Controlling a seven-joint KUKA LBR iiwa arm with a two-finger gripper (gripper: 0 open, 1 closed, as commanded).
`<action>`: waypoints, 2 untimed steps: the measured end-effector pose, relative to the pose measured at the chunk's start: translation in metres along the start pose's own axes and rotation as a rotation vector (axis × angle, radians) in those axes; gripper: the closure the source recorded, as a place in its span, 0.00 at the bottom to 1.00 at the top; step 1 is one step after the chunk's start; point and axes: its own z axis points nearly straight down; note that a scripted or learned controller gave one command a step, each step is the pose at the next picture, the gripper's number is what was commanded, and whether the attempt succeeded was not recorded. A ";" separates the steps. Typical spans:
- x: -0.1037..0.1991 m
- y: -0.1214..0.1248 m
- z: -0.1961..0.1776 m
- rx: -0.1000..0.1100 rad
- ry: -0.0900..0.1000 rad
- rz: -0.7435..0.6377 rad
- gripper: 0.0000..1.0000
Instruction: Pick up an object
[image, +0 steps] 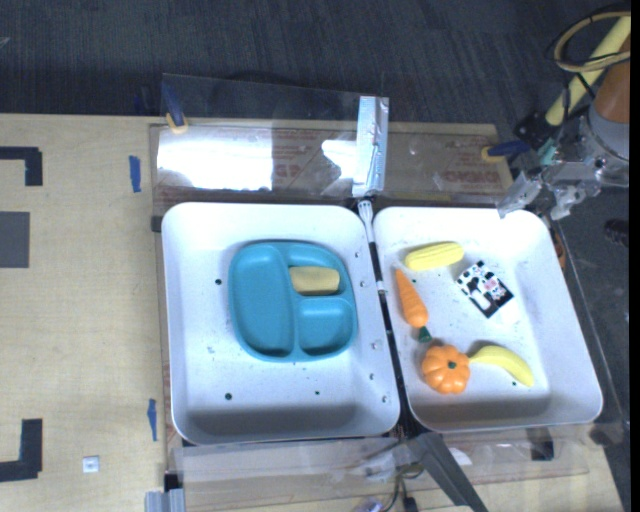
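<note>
Objects for picking: five in the right bin (575, 395) — one corn cob (432, 256) at upper left, one carrot (411, 300) just below it, one black-and-white block (485, 289) near the middle, one orange pumpkin (445, 368) and one banana (503, 363) toward the bottom. One blue divided plate (270, 310) in the left bin (200, 380), bearing one yellow piece (314, 281). Pincer (545, 195) at upper right of frame, over the right bin's corner; open or closed, cannot tell.
</note>
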 end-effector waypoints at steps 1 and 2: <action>0.040 0.000 0.084 0.004 0.001 -0.050 0.00; 0.045 -0.017 0.071 0.000 0.000 -0.144 0.00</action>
